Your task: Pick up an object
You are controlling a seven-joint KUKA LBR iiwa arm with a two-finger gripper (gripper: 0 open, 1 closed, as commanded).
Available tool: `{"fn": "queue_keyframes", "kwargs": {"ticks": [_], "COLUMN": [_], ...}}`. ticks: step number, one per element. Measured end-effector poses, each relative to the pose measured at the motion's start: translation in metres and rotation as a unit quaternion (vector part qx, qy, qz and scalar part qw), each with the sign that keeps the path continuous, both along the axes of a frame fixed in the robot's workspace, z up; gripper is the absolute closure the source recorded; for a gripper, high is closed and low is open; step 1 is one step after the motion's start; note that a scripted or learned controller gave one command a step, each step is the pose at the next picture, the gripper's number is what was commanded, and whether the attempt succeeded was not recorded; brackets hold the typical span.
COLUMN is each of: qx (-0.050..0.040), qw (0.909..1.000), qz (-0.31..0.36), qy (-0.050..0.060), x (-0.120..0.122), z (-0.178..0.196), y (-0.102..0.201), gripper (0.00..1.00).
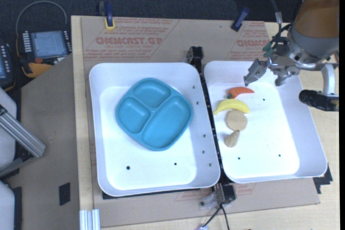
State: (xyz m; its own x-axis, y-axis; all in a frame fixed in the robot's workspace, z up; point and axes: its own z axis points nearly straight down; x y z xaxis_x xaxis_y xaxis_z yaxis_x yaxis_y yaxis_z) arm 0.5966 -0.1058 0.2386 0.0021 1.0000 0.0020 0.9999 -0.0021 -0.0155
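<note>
My fingers [266,76] hang spread apart, gripping nothing, above the far part of the right bin [294,161]. Just below my left fingertip [249,81] lies the carrot [240,92], orange with a green end. Next below it comes the banana [232,107], touching or nearly touching the carrot; the round beige piece [236,120] sits against the banana, and a small tan piece [232,139] lies just beyond that. All 4 objects rest on the bin floor, apart from my fingers. Well away from my fingers, in the left bin [108,169], lies a blue divided plate [154,113] with 3 compartments. Both bins stand on the tabletop [161,40].
</note>
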Motion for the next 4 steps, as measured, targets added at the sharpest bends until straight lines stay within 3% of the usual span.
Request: {"fn": "queue_keyframes", "kwargs": {"ticks": [1, 2, 4], "qx": [-0.0006, -0.0005, 0.0021], "qw": [1.0000, 1.0000, 0.9999], "qz": [0.001, 0.001, 0.001], "qy": [-0.007, -0.004, -0.012], "x": [0.002, 0.003, 0.008], "z": [0.008, -0.035, -0.146], "y": [0.000, -0.001, -0.001], "gripper": [0.00, 0.00, 0.00]}}
